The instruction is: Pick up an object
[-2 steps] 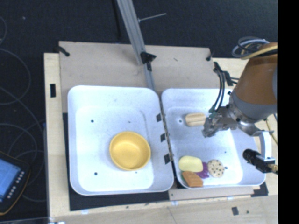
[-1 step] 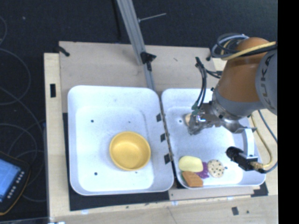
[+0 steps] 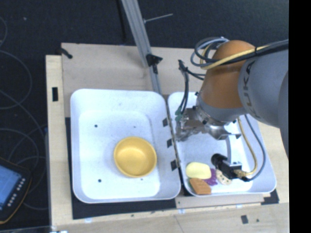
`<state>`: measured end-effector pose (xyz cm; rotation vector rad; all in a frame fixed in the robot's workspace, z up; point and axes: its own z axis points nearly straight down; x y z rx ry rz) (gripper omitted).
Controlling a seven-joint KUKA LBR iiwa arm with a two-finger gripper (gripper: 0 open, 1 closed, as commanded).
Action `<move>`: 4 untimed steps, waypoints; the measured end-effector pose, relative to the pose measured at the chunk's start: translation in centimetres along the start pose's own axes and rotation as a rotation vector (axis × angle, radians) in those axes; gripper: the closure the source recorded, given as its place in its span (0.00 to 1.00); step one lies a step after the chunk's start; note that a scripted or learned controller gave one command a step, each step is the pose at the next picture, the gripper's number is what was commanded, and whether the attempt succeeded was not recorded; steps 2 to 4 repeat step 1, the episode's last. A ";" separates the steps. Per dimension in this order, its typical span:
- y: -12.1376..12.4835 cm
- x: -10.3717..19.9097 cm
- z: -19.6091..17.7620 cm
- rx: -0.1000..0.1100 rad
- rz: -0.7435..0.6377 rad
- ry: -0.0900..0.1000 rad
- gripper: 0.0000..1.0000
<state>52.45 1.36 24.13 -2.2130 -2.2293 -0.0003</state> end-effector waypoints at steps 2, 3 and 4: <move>1.4 5.2 0.6 -0.001 0.000 0.001 1.00; 1.4 5.2 0.6 -0.001 0.000 0.001 1.00; 1.4 5.2 0.6 -0.001 0.000 0.001 1.00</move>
